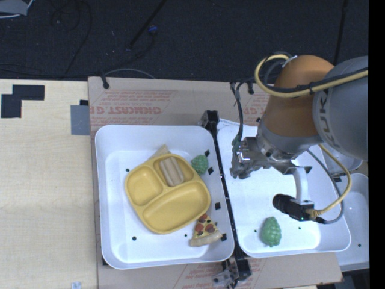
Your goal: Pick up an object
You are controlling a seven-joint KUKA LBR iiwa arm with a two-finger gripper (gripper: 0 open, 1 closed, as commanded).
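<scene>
My gripper [239, 166] hangs over the upper left part of the right bin [337, 239], close to the divider between the bins. A green bumpy toy fruit [271, 231] lies near that bin's front edge, below and to the right of the gripper and apart from it. In the left bin [111, 179] a yellow divided plate [165, 212] holds a tan bun-like piece [173, 170] in its upper compartment. A small green leafy toy [200, 163] sits by the plate's upper right rim. A toy pizza slice [205, 232] lies at the plate's lower right.
The grey and orange arm [301, 101] covers the upper right of the right bin. A black fitting with a cable [292, 206] hangs from the arm above the bin floor. A black divider rail [219, 179] runs between the bins.
</scene>
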